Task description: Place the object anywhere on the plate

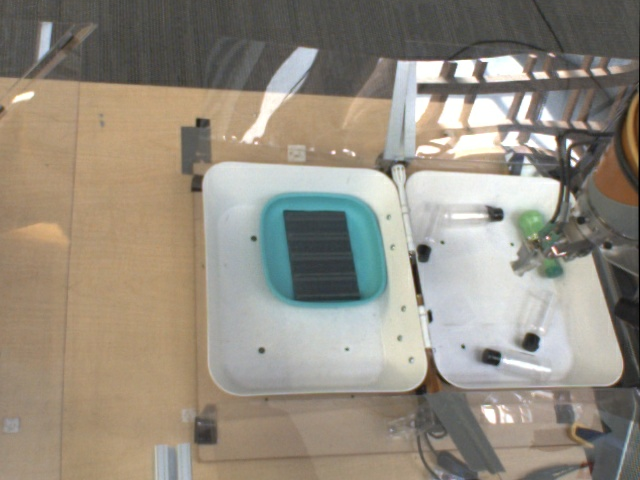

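A teal plate (372, 248) with a dark ridged pad in its middle lies in the left bin (240, 348). My gripper (543, 256) hangs low over the upper right part of the right bin (470, 288). A small green object (529, 223) sits just up and left of the gripper, close to it or touching it, and a bit of green shows at the gripper's tip. Three clear tubes with black caps lie in the right bin: one near the back (465, 213), one below the gripper (537, 316) and one by the front wall (512, 362).
A small black piece (423, 253) lies at the right bin's left wall. The ridge where the bins meet (408, 258) runs between the gripper and the plate. A metal frame (520, 78) and cables stand behind the right bin.
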Tool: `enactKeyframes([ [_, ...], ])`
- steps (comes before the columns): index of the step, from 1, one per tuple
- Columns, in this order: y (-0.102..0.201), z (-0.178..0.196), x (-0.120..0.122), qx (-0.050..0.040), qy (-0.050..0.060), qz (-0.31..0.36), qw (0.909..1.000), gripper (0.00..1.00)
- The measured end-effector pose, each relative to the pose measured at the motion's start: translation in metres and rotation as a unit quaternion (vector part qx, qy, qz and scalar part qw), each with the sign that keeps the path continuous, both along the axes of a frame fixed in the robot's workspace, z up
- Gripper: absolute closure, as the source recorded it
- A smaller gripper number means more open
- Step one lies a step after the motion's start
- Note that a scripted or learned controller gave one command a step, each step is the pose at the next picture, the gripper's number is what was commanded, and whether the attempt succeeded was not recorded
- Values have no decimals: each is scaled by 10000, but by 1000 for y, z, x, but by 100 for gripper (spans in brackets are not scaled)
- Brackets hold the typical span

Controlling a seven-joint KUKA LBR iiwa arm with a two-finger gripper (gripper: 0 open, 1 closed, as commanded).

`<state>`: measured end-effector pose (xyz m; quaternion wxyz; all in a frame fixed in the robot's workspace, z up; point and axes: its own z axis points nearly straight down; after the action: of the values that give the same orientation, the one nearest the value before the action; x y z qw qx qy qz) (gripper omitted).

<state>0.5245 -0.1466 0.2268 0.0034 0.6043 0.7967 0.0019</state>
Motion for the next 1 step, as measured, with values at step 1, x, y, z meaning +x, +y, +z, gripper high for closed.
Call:
enactKeyframes([
  [1,45,-62,-28,0,15,1092,9940,100],
])
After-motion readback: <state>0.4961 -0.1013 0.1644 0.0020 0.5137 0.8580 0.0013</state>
